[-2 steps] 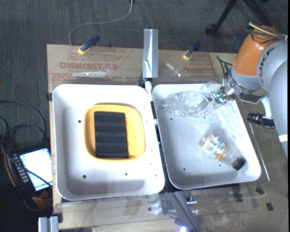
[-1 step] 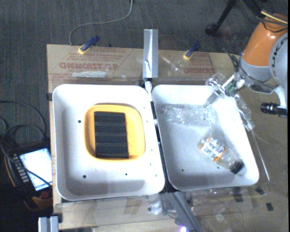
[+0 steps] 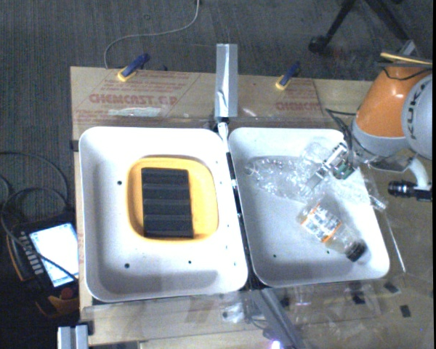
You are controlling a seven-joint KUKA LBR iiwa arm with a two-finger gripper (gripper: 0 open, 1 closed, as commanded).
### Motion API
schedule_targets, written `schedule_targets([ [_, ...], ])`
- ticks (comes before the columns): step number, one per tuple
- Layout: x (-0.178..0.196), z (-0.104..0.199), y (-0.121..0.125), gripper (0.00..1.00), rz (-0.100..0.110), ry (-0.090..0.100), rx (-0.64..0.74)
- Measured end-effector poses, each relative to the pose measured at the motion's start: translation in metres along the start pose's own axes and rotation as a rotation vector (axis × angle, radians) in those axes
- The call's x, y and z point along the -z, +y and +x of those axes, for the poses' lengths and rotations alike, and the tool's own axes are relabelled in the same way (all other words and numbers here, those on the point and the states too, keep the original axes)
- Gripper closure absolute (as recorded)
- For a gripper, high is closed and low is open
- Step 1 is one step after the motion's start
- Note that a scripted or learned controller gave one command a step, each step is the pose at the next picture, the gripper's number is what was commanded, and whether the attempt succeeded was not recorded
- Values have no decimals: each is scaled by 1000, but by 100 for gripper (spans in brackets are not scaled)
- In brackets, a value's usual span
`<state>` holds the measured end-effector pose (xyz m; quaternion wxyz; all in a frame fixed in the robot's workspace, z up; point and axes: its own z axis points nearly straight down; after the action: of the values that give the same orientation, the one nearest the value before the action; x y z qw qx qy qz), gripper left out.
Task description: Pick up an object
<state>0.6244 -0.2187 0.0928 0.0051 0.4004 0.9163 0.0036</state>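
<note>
Gripper (image 3: 337, 163) hovering low in right bin (image 3: 276, 264); jaw state impossible to tell. Crumpled clear plastic (image 3: 280, 177) lying just beside jaws: light, flimsy, slippery. Clear bottle (image 3: 330, 229) lying nearby below jaws: stiffer, likely rolling; grasping mid-body looking safest.

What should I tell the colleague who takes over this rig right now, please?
Gripper: low in the right bin's far right corner, among crumpled clear plastic; finger state cannot be judged.
Things: clear bottle with dark cap lying in the right bin, apart from the gripper; yellow tray with black insert in the left bin.
Done: nothing visibly lifted.
Left: grasp and raise one object.
</note>
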Motion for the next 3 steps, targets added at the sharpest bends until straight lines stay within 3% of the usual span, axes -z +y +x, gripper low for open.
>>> schedule_targets([
  [1,1,85,-39,0,1,-5,-21],
  [2,11,86,-35,100,-7,-5,-19],
  [3,108,111,28,100,9,4,-101],
])
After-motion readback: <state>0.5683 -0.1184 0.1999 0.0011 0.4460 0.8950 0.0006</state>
